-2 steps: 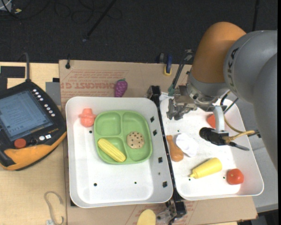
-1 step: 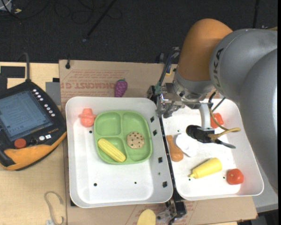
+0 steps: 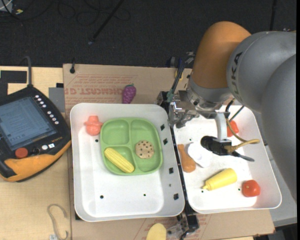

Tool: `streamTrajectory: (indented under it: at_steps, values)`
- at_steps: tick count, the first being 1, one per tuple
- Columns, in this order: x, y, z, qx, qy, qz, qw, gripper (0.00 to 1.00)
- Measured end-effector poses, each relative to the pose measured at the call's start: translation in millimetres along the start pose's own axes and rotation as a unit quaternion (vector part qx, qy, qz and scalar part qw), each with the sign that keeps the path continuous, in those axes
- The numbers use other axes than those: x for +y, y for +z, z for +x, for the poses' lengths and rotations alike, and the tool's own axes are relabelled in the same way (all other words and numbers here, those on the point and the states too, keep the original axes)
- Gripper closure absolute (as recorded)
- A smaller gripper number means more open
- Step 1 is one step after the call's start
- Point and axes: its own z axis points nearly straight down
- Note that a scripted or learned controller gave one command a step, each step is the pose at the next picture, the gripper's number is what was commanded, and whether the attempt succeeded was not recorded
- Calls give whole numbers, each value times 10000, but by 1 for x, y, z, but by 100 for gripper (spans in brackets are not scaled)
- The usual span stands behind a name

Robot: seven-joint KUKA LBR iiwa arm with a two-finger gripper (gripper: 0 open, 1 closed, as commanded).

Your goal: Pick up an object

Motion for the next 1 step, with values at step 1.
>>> streamTrajectory:
  at_steps: [1]
  values:
    - [18, 2, 3, -5, -31, -13, 10000, 100]
